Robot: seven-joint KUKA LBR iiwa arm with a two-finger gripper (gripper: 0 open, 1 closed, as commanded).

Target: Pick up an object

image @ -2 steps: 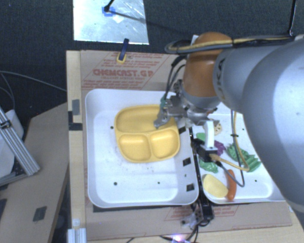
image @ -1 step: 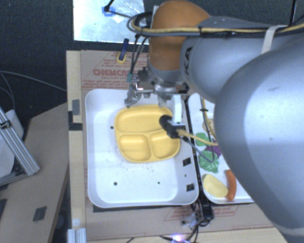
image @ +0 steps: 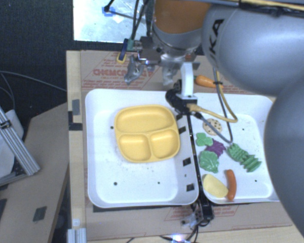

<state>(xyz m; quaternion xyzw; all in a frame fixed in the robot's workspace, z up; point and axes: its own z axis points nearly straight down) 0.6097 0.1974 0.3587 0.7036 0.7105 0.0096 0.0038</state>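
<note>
Nearest the camera, in the near corner of the right bin, a pale yellow lump is lying with an orange-red sausage touching its right side. Just beyond them a green leaf piece is resting by the wall between the two bins, and a ridged green piece is lying to its right, apart from it. Farther in, a purple piece is sitting against a small green sprig, and a round speckled cookie is lying just past those.

In the left bin a yellow divided plate is sitting flat in the far half, its three compartments facing up.

Beyond the far rims of both bins, the gripper is hanging over the printed cardboard. Its fingers are standing spread, with only the cardboard showing in the gap between them. Every piece in the bins is lying well apart from it, on the near side; the plate is the closest. An orange piece is lying past the right bin's far rim, near the gripper on its right side.
</note>
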